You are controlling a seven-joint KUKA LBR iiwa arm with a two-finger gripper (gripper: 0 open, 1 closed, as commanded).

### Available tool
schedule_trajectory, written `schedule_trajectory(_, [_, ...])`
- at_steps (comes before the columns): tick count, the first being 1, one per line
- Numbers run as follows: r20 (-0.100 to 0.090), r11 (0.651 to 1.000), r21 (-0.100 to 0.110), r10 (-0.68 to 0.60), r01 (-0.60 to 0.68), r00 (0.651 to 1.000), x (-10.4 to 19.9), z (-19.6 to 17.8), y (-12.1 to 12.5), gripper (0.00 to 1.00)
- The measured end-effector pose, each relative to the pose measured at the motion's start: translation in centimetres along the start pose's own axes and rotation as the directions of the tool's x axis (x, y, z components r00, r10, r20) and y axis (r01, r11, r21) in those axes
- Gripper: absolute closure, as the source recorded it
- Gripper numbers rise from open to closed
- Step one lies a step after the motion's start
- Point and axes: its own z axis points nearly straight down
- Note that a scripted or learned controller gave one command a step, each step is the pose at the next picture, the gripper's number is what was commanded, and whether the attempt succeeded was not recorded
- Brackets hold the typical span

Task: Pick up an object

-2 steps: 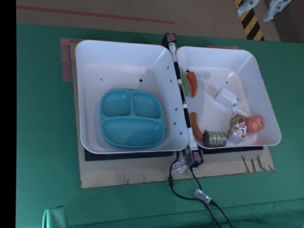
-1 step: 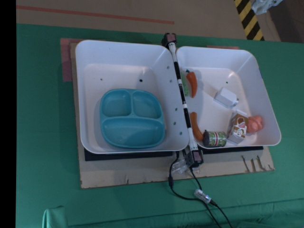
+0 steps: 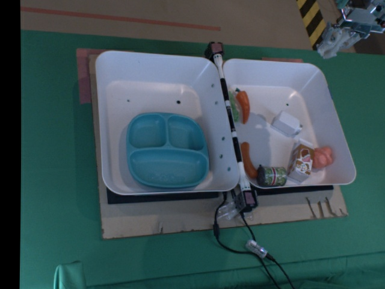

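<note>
Camera view
Tool (image 3: pixel 337 38): at the upper right corner, above the green counter (image 3: pixel 54 131), outside both bins; whether it is open or closed I cannot tell, and nothing is seen held in it.
Left bin (image 3: pixel 114 71): holds a teal divided plate (image 3: pixel 167 150) lying flat.
Right bin (image 3: pixel 313 80): holds the loose things, all well apart from the tool, below and to its left.
Toy carrot (image 3: pixel 243 105): by the divider, upper left of the right bin.
White block (image 3: pixel 286 124): mid bin, the thing nearest the tool.
Orange sausage-shaped piece (image 3: pixel 246 159): along the divider, lower down.
Dark can (image 3: pixel 272 176): on its side at the front wall.
Small printed carton (image 3: pixel 302 161): just right of the can.
Pink toy (image 3: pixel 323 156): touching the carton's right side.
</note>
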Motion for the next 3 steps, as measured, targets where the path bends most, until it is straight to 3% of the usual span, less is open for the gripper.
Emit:
schedule_trajectory(1, [-0.001, 1.0, 0.001, 0.0, 0.0, 1.0, 0.9, 1.9, -8.5, 1.0])
schedule_trajectory(2, [0.0, 1.0, 0.001, 0.0, 0.0, 1.0, 0.8, 1.9, -8.5, 0.0])
schedule_trajectory(3, [0.004, 1.0, -0.005, -0.002, 0.002, 1.0, 2.5, 6.8, -0.1, 0.0])
